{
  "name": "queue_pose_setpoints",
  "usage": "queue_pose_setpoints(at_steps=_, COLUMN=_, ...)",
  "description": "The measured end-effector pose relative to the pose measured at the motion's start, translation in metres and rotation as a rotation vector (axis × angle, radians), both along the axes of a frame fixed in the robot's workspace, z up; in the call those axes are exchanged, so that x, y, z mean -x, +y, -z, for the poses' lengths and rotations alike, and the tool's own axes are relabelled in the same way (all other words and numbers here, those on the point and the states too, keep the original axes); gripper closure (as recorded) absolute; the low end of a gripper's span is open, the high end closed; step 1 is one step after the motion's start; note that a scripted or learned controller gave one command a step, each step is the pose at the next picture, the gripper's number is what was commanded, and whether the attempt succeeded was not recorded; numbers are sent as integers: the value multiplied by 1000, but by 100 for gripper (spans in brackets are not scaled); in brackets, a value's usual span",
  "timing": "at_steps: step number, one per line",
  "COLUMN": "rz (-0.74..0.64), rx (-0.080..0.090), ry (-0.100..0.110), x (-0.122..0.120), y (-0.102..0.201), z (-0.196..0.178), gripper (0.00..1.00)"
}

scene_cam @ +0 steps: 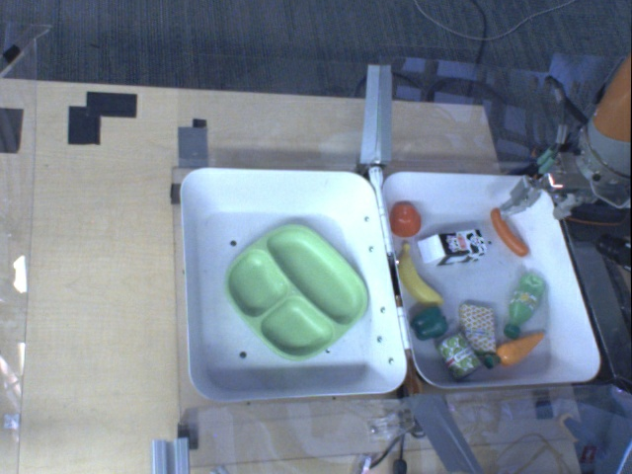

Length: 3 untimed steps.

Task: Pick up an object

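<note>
Pale wood formed the bench [99, 294], with dark carpet beyond it and a loose cable lying on that carpet. On the bench sat two shallow white bins side by side. The left bin [207, 363] held a single green divided plate [296, 289], lying flat near its middle, probably kept apart as the place for things to go.

The right bin [578, 349] held all the small things to choose from, scattered loosely rather than stacked, which left most of them open from above. Nearest the shared wall lay a red tomato [405, 217], a yellow banana [417, 279] and a dark green pepper [429, 321]. A small black-and-white carton [454, 247] lay near the middle, with a patterned packet [478, 326] and a green-labelled can [457, 355] toward the near rim. Further right lay an orange sausage [510, 232], a green bottle [525, 299] and a carrot [519, 348].

At the far right corner the gripper [538, 188] hung over the bin's rim, just beside the sausage; whether it was released or clenched could not be made out, and nothing was seen in it. The sausage looked the likeliest target.
</note>
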<state>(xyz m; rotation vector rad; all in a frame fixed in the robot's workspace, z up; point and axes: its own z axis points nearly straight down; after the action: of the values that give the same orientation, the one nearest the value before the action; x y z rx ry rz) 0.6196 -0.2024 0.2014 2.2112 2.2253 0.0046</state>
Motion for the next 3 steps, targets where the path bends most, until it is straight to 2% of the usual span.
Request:
queue_pose_setpoints(at_steps=1, rz=-48, rx=-4, ry=-1, x=-42, y=2, z=114, gripper=0)
queue_pose_setpoints(at_steps=2, rz=-56, rx=2, ry=-9, x=-45, y=2, z=100, gripper=100)
queue_pose_setpoints(at_steps=3, rz=-20, rx=0, ry=1, x=-51, y=-1, z=113, gripper=100)
